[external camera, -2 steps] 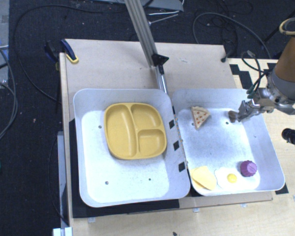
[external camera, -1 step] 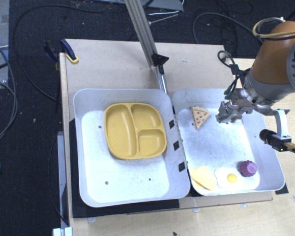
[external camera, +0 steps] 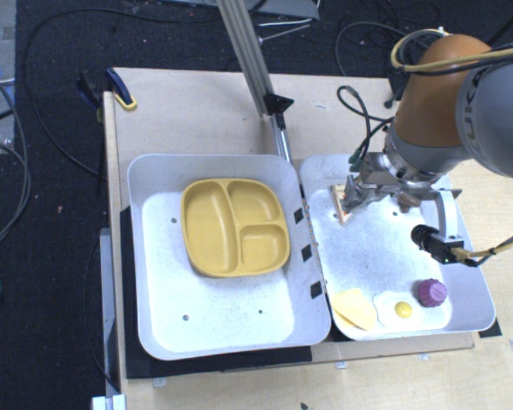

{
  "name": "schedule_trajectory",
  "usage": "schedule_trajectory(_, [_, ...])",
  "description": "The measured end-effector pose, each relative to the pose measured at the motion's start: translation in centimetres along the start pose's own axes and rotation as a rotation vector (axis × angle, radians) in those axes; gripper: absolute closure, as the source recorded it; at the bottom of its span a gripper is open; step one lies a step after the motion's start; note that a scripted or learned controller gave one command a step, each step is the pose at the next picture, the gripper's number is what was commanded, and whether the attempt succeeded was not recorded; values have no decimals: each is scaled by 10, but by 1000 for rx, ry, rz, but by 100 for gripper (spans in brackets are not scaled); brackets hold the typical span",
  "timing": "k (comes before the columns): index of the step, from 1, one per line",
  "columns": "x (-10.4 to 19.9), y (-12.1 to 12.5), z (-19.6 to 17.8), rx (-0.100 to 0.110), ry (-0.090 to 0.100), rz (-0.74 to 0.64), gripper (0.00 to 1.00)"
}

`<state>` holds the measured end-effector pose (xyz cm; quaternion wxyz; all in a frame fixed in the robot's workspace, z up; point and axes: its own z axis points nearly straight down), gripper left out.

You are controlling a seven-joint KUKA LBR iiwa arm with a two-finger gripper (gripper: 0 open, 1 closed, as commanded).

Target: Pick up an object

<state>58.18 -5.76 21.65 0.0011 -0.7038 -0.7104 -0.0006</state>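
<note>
In the right bin (external camera: 372, 246) three small objects lie along the near edge: a pale yellow slice (external camera: 354, 308), a white fried-egg toy with a yellow yolk (external camera: 399, 308), and a purple piece (external camera: 431, 293). My gripper (external camera: 346, 202) hangs low over the far left part of that bin, well apart from those objects. A small tan-pink shape shows at its tip; I cannot make out whether this is a held thing or part of the gripper. The grey arm with its orange band (external camera: 440, 75) comes in from the right.
The left bin (external camera: 154, 314) holds a yellow divided plate (external camera: 235, 227). A slanted metal pole (external camera: 250, 49) stands behind the bins. Black clips (external camera: 308, 250) sit on the ridge between the bins. Cables lie on the dark floor around the bench.
</note>
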Motion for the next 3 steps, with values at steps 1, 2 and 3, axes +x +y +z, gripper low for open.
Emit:
schedule_trajectory(1, [48,14,-10,-3,-1,1,100])
schedule_trajectory(2, [92,17,-9,-2,-1,1,100])
schedule_trajectory(3, [150,14,-8,-1,-1,0,100])
